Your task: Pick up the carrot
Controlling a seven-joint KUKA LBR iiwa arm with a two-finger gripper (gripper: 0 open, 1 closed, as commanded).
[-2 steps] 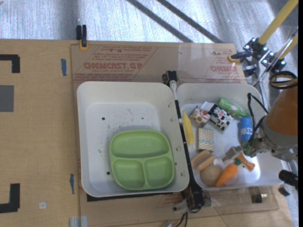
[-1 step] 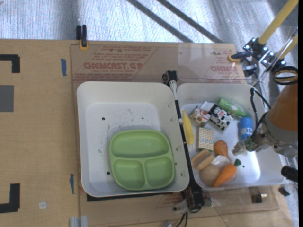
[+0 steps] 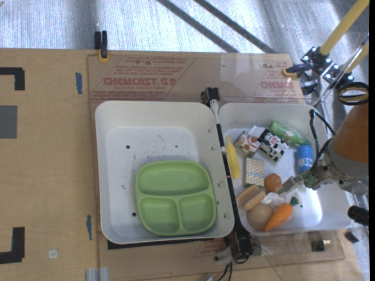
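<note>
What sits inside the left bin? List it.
The left bin holds a green divided plate, lying flat toward its near side. Whatever the plate covers on the bin floor cannot be seen.

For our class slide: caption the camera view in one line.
Pincer poised above the carrot in the right bin; green tray in the left.

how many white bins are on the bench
2. The left bin holds a green divided plate. The right bin holds the carrot and other toy foods, with the gripper reaching in from the right.
</note>
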